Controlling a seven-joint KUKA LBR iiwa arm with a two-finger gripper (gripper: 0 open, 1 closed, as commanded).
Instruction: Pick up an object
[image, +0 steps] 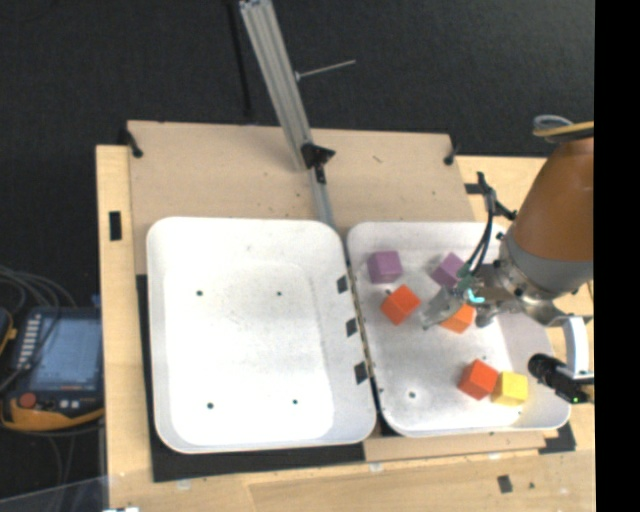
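Orange block in the right bin, under the gripper
The gripper sits right at this block, touching it; whether it grips cannot be told; a purple block lies just behind, another orange block beside, left; an orange cube touches a yellow cube nearer the front

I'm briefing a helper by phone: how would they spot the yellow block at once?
Look at the right-hand white bin, then at its near right corner. The yellow block sits there, touching an orange block on its left. It is the one yellow piece among orange and purple ones.
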